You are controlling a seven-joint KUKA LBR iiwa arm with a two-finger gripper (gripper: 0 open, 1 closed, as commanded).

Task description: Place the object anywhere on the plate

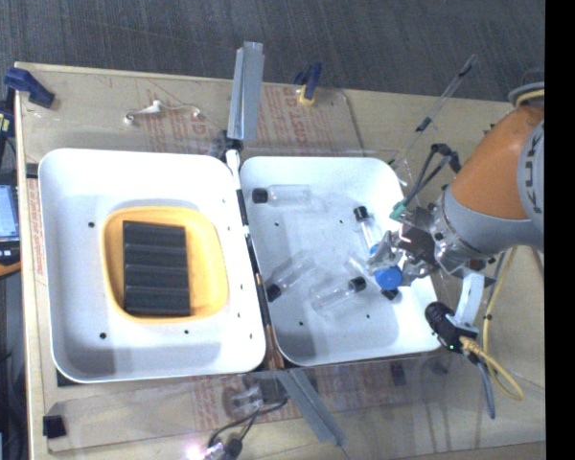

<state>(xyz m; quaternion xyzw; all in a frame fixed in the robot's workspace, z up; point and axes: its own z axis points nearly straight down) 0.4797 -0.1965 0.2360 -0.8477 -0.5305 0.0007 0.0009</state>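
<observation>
Camera view: four clear vials (286,278) are counted in the right bin (307,348); one yellow plate (209,257) is seen in the left bin (67,257). The hand (391,257) is lowered beside a blue-capped piece (389,278); its state cannot be told.

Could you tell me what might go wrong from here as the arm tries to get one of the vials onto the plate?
The clear vials lie loose and close together in the right bin, so one may roll away or get knocked. The gripper is low among them near the bin's right wall, risking a bump. The yellow plate is in the left bin, so a weak grasp could drop the vial crossing over.
</observation>
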